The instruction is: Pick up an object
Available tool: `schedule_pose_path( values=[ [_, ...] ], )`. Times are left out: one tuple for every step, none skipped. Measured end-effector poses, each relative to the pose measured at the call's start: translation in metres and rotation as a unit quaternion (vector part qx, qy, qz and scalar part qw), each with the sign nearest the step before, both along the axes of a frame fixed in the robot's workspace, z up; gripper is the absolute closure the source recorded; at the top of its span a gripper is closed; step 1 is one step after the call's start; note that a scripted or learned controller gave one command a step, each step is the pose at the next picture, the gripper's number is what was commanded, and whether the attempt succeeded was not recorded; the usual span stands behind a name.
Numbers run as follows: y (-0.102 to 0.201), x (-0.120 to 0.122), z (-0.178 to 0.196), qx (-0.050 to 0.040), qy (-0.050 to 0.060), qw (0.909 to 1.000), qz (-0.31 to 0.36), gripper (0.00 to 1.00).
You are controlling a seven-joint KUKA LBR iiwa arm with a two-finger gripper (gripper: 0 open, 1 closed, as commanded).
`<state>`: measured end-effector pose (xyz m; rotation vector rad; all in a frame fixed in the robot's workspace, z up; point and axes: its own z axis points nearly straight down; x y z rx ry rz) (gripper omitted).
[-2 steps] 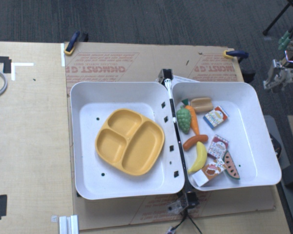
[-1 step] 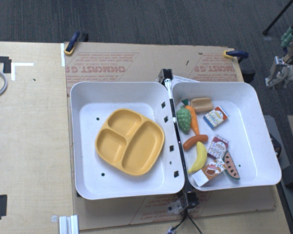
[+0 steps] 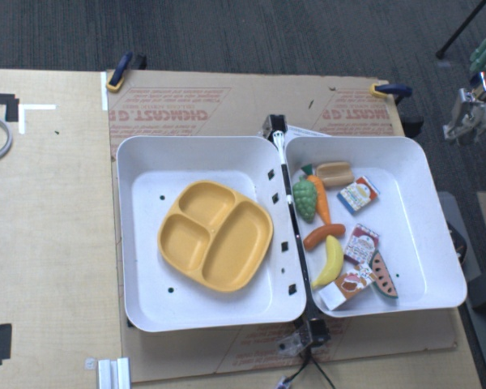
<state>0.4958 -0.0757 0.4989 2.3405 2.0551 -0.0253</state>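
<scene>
1. Camera view, left half: the left bin (image 3: pixel 138 241) has a yellow divided plate (image 3: pixel 216 235) sitting mid-floor, three compartments, turned at a bit of an angle.
2. The right bin (image 3: pixel 425 217) has all the toy food, bunched along its left side: a hot dog bun (image 3: pixel 334 173) at the top, green grapes (image 3: pixel 304 198) with a carrot (image 3: pixel 322 203) just beside them, a sausage (image 3: pixel 324 236), a banana (image 3: pixel 330 262) and a watermelon slice (image 3: pixel 383 276) lower down.
3. Small cartons sit among them, one near the bun (image 3: pixel 357 194), one by the banana (image 3: pixel 361 244).
4. Far right edge, upper part of the frame: something metallic, probably the claw (image 3: pixel 470 112), well apart from the bins. Can't tell if it's open or closed, too small and cut off.
5. Both bins rest on cardboard (image 3: pixel 227 108) on the worktop (image 3: pixel 49 241).
</scene>
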Motion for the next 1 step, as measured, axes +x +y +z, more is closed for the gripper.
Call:
schedule_pose_path(
  values=[
    [-0.1006,-0.0175,-0.1000,0.0137,0.005,0.9872,0.159,1.00]
  ],
)
